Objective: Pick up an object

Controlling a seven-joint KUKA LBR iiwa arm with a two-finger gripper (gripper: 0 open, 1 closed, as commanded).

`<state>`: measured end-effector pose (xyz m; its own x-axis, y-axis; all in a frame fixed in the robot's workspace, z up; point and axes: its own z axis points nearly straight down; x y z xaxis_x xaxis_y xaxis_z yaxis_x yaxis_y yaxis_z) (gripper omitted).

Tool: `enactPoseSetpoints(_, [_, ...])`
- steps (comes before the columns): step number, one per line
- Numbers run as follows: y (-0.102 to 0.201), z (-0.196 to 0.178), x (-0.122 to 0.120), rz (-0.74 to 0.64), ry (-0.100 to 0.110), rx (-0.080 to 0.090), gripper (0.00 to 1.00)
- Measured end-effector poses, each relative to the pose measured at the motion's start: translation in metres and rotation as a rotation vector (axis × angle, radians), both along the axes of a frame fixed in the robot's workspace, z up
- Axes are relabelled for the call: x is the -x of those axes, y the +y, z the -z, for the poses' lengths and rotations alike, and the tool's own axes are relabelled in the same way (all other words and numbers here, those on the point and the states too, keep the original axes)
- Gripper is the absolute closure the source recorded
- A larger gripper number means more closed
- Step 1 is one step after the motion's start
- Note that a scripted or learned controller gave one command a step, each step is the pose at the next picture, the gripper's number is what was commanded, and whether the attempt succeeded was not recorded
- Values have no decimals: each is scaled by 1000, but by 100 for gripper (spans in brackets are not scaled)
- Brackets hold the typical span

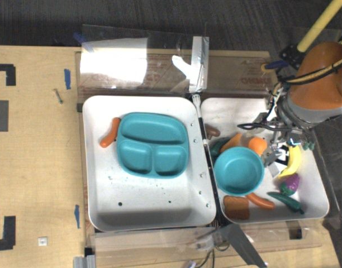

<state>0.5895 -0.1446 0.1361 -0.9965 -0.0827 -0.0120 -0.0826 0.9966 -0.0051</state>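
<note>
The right bin (pixel 319 197) holds a teal bowl (pixel 238 171), an orange ball (pixel 257 146), a yellow banana (pixel 294 159), a purple eggplant (pixel 290 184), a green vegetable (pixel 287 201), a brown bread piece (pixel 236 207) and an orange carrot-like piece (pixel 261 201). My gripper (pixel 276 151) hangs low over this bin, between the orange ball and the banana, just right of the bowl's rim. Nothing is visibly lifted. The arm's grey wrist and orange band (pixel 322 74) rise to the upper right.
The left bin (pixel 143 214) carries a teal divided plate (pixel 153 144) and an orange sausage-shaped toy (pixel 110 133) at the plate's left. A clear plastic sheet (pixel 137 66) stands behind the bins. A small brown item (pixel 212 131) lies by the right bin's left wall.
</note>
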Motion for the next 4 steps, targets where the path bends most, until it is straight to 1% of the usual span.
enactPoseSetpoints(1, [-36,48,1,299,4,-6,0])
enactPoseSetpoints(2, [-48,48,34,382,3,-7,0])
enactPoseSetpoints(3, [-57,48,76,377,3,-8,0])
enactPoseSetpoints(4, [-13,48,8,258,-3,1,0])
